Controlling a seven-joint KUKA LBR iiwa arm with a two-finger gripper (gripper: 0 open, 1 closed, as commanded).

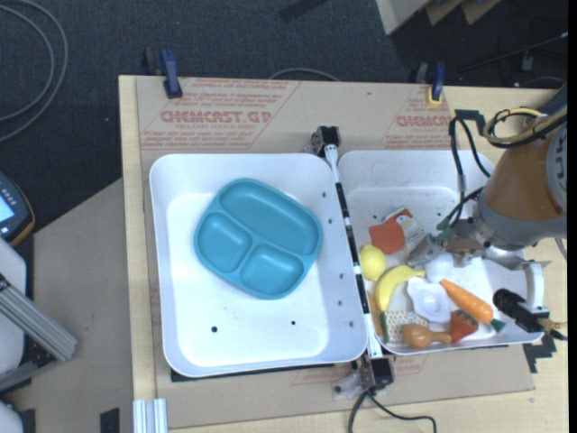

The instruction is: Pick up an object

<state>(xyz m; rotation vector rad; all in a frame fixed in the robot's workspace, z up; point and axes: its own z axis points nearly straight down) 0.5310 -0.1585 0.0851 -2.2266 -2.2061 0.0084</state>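
Toys crowd the right bin at lower right of the frame, where the gripper dips among them; its grip cannot be judged. Just beside it lie a banana, a lemon and a carrot, likely candidates. The left bin holds a blue divided plate, well apart.

Two bins side by side on the tabletop: left bin holds a divided plate near its middle, right bin holds a banana, lemon just left, carrot to the right.
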